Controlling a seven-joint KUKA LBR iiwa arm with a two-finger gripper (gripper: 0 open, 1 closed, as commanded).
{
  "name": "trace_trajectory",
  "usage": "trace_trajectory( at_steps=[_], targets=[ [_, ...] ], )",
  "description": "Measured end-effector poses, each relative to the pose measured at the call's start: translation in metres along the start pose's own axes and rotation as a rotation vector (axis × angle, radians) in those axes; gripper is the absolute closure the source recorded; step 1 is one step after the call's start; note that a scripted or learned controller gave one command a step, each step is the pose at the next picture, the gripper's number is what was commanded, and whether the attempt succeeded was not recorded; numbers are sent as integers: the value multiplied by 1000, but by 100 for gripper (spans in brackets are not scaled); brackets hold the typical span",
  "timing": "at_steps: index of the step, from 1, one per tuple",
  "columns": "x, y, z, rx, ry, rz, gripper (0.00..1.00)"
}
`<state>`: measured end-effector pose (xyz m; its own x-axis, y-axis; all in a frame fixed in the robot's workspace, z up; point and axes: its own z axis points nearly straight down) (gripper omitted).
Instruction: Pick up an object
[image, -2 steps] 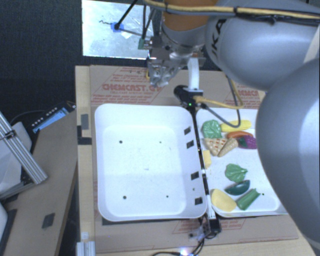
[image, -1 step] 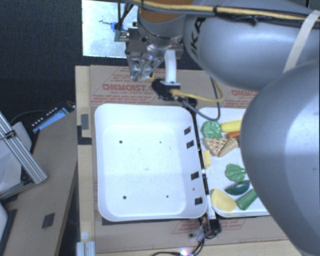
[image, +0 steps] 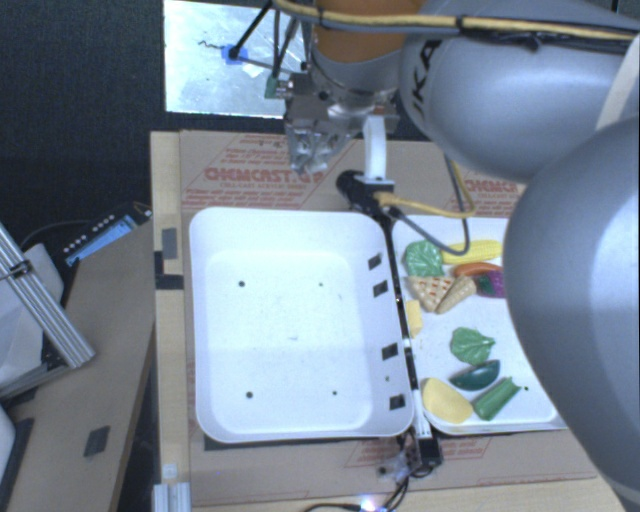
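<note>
Small toy foods (image: 462, 330) — green, yellow, orange — are seen heaped in the right bin (image: 540, 415); the gripper (image: 312, 150) is raised beyond the left bin (image: 215, 300), its opening undeterminable.

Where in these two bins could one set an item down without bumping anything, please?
The left bin offers a wide bare floor, bordered by its white rim and the black divider clips on its right. The right bin is crowded: toy food fills it, from the corn cob and lettuce leaf down to the lemon and green pepper.
</note>
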<state>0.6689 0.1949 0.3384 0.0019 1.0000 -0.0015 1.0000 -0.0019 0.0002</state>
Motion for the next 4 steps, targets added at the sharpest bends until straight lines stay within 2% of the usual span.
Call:
trace_trajectory(
  at_steps=[1,2,3,4],
  targets=[
    [42,0,-21,-4,4,-8,100],
    [0,0,2,0,0,0,100],
    [42,0,-17,-4,4,-8,100],
    [12,0,-16,-1,2,-1,100]
  ],
)
